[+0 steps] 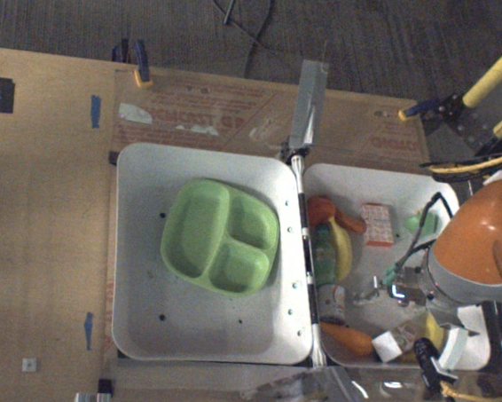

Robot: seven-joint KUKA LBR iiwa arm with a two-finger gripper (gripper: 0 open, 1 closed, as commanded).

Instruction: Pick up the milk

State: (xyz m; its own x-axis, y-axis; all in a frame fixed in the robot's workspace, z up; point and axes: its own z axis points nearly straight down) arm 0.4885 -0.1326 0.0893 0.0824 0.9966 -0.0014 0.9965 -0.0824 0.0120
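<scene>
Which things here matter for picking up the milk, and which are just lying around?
For the job:
gripper
small red-and-white carton, probably the milk
right bin holding it

Lying about:
green divided plate
banana
carrot
white block

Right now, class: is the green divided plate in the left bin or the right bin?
In the left bin. The green plate lies flat on its white floor, left of the rims separating the two bins.
</scene>
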